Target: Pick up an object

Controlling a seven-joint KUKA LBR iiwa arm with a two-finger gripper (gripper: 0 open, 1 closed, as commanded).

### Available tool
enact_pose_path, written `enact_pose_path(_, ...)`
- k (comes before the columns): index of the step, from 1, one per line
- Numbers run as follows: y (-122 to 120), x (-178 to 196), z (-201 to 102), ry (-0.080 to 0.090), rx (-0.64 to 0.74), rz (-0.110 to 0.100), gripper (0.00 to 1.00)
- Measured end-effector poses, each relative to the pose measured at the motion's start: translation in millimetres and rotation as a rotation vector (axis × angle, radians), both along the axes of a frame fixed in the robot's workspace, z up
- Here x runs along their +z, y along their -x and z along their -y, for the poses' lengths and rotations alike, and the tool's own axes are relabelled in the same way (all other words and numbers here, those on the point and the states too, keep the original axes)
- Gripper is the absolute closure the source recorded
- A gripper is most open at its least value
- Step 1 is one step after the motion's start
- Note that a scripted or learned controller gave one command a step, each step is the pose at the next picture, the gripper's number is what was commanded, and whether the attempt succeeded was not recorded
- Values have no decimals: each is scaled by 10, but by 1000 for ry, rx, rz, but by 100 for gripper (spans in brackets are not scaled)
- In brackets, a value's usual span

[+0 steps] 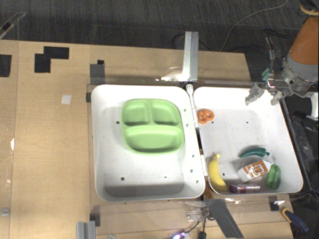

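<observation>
Claw [262, 94]: seen spread open, nothing held, above the right bin's [234, 133] far edge. Banana [216, 173] left lying at that bin's near edge; nothing picked up yet.

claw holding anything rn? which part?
Nothing held. The claw hangs open over the right bin's far edge, with nothing between its fingers.

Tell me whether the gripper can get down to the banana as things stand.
Probably yes. The gripper hovers over the right bin's far edge, while the banana lies uncovered near the front left corner. The bin wall beside it may crowd one finger.
</observation>
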State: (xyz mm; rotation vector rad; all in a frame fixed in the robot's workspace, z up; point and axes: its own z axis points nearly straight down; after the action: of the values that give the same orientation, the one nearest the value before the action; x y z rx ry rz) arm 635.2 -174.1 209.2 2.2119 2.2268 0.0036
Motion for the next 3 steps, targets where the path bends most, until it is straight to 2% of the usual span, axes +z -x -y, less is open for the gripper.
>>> enact_pose_path(1,835,106,121,0,-125,1,0)
enact_pose_path(2,1457,-354,94,-1,-198,-1,0)
enact_pose_path(3,1444,-1169,160,1,-228,10,0)
